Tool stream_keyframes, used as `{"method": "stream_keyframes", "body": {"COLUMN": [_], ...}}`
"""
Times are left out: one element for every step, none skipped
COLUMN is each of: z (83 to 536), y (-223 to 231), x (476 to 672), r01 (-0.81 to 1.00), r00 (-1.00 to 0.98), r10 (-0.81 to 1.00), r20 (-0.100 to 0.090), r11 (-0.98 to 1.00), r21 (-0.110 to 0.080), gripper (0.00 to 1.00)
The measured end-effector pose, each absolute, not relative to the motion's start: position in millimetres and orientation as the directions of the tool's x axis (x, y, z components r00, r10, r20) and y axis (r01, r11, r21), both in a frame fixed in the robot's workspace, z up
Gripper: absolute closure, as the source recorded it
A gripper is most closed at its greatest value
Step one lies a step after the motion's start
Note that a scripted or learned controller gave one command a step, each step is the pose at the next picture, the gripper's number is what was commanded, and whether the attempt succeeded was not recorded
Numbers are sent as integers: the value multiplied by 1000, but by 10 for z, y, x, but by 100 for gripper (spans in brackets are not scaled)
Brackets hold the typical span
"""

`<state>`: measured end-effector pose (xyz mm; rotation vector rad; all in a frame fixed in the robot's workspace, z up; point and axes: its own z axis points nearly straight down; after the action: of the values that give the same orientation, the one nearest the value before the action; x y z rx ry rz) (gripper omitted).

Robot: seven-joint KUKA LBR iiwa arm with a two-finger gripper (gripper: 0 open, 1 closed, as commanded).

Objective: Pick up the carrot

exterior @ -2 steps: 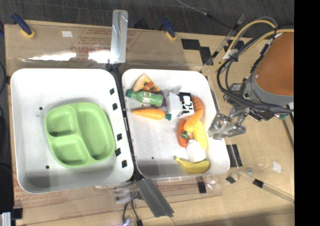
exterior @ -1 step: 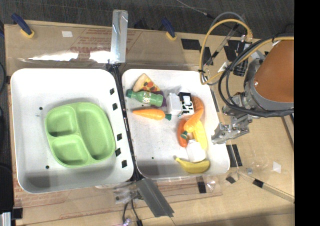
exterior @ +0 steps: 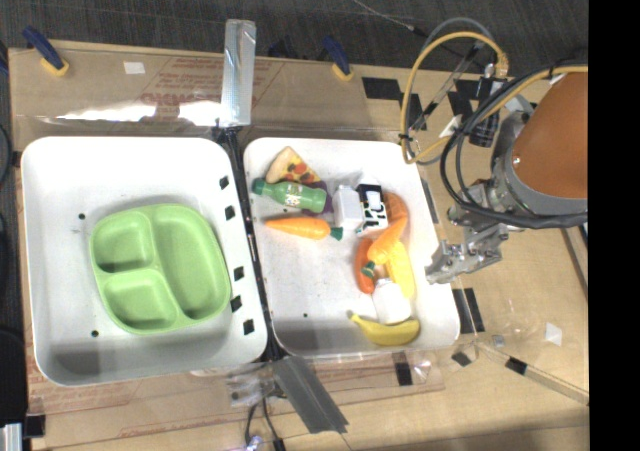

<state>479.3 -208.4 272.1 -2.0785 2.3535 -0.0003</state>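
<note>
Two white bins sit side by side on the bench, and the job is not yet begun as far as the view shows: the carrot [exterior: 297,228] lies untouched on the floor of the right bin [exterior: 300,324], with no finger near it.

Nearest the camera, a banana [exterior: 385,329] curls along that bin's front edge, with a white-capped yellow bottle [exterior: 396,277] just behind it. The carrot rests in the middle of the bin, its green end pointing right, just in front of a green bottle [exterior: 292,195]; a slice of pizza [exterior: 291,167] lies beyond that at the far wall. To the carrot's right is a crowded cluster, a small white carton [exterior: 349,206], a black-and-white box [exterior: 372,207] and a curved orange piece [exterior: 383,236], all close enough to get in the way of a grasp.

The left bin [exterior: 50,179] holds a green divided plate [exterior: 158,267].

The gripper [exterior: 462,256] hangs outside the right bin, just beyond its right wall (whether its fingers stand apart or together cannot be told from this angle). The grey arm with its orange band [exterior: 562,139] rises behind it amid looped cables, well apart from the carrot. Reaching, closing and lifting all remain.
</note>
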Motion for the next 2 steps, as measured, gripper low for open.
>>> {"method": "stream_keyframes", "body": {"z": [2992, 3380], "y": [-2099, -2004], "x": [4777, 4776], "r01": [-956, -844], "r00": [292, 536], "r10": [-956, -844], "r20": [0, 0], "r11": [-292, -536], "r21": [-2, -2], "gripper": [100, 100]}}
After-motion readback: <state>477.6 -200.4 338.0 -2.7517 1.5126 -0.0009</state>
